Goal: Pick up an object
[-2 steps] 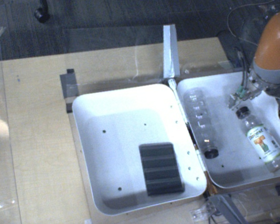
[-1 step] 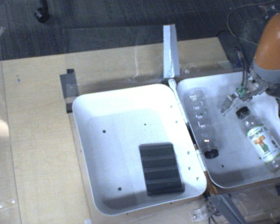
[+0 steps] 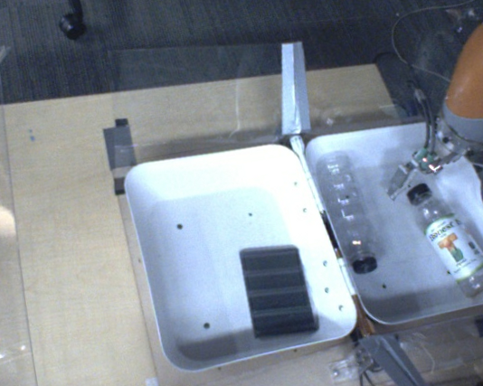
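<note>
The small metal gripper hangs above the clear plastic bottle with black cap; its jaws are blurred, I cannot tell their state.

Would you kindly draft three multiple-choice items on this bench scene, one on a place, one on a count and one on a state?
1. Where does the black ribbed rectangular block lie?
A. left white bin
B. right white bin
C. the bench outside the bins

2. How many clear plastic bottles are in the right bin?
A. one
B. two
C. three

3. How is the clear labelled bottle with a black cap placed?
A. standing upright
B. lying on its side
C. leaning on the bin wall

Answers:
1 A, it rests near the left bin's front edge.
2 B, the labelled bottle and an unlabelled clear bottle.
3 B, its whole length lies along the bin floor.
</note>
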